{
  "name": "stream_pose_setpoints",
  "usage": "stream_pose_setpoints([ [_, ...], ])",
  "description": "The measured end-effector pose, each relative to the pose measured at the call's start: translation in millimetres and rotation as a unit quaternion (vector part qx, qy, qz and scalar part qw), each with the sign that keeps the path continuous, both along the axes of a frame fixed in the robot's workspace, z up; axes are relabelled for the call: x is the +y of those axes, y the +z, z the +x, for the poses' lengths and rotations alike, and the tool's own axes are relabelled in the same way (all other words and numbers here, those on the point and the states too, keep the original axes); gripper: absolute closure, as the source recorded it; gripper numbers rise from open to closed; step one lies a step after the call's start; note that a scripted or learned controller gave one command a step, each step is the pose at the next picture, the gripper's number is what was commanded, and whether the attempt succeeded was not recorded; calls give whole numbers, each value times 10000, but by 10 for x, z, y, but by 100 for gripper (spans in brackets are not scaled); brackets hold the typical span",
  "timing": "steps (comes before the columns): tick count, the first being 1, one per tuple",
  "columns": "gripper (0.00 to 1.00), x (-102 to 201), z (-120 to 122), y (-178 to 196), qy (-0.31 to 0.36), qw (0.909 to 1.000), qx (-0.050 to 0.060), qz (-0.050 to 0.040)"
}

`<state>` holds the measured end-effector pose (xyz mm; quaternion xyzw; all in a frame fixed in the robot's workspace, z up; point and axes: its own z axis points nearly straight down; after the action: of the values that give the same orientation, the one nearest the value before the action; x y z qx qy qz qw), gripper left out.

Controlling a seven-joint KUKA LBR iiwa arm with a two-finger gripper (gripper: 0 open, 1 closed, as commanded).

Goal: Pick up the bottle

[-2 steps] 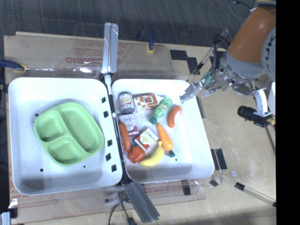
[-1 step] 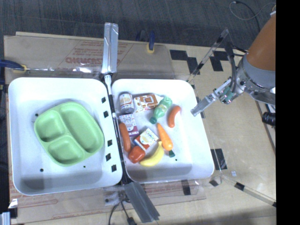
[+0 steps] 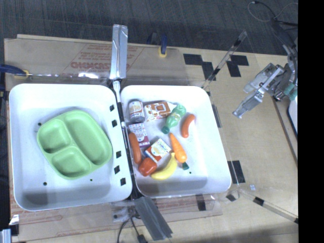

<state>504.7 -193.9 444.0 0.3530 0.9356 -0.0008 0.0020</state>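
My tan wooden bench (image 3: pixel 263 151) carries 2 shallow white bins (image 3: pixel 215 135). The small green plastic bottle (image 3: pixel 173 118) lies tilted among toy food in the right one. At the right edge my grey metal claw (image 3: pixel 258 92) hovers outside, grip unclear, arm cut off.

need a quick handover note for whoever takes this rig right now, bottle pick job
Gripper: off to the right of both bins, above the bench, nothing between its fingers.
Bottle: green, lying in the right bin near its far side, between the brown packet and the orange sausage.
Left bin holds the green divided plate.
Done: nothing yet; the bottle lies untouched.
Left: move over the right bin, descend, grasp the bottle, lift it.
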Motion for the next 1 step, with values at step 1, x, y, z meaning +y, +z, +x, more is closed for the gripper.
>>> stream_pose_setpoints([
  [1, 0, -160, -196, -9, 1720, 9851, 19, 3],
])
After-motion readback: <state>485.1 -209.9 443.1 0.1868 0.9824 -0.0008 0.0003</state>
